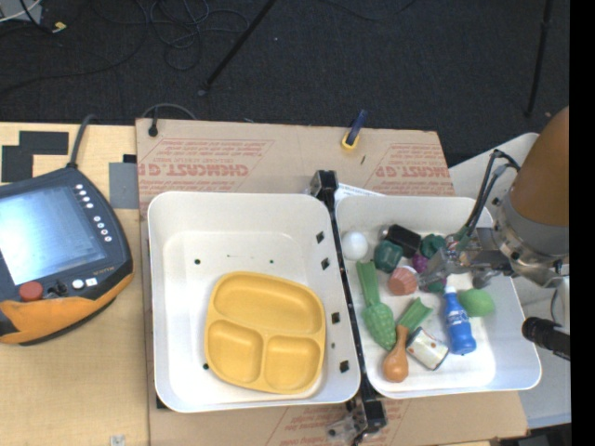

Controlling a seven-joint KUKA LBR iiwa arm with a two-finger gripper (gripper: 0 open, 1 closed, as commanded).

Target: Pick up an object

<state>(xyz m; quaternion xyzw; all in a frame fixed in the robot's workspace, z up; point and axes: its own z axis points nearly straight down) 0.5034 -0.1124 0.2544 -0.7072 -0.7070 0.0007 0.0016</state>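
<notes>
A yellow tray (pixel 266 331) fills the left bin (pixel 177 221); toys crowd the right bin (pixel 507 365).

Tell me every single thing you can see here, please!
Bins: two, white, side by side on the bench.
Divided tray: one, yellow, in the left bin.
Ball: one, white, right bin's upper left corner.
Bottle: one, blue with white cap, right bin.
Long leafy toy: one, green, right bin, near the divider.
Pear-shaped toy: one, orange, right bin's front.
Control pendant: one, grey and orange, left of the bins.
Cardboard: brown, under the bins.
Gripper: one, over the right bin's clutter.
</notes>
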